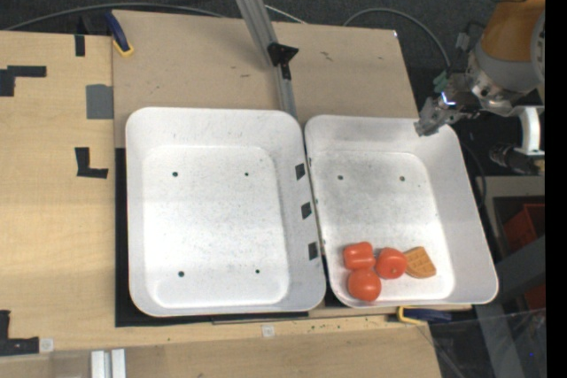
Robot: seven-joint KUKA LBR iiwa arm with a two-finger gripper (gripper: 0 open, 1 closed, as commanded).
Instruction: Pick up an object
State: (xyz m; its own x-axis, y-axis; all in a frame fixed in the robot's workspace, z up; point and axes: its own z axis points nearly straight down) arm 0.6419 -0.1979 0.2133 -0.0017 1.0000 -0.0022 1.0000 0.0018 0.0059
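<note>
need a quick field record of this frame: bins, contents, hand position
bins: left bin and right bin, side by side on the bench
right bin contents: three tomatoes and an orange piece, clustered at its near edge
hand: at the right bin's far right corner, well away from the cluster
held: nothing seen in the hand
arm: enters from the right

Three red tomatoes (365,268), orange cracker-like piece (420,262) — clustered, right bin's near edge.
</note>
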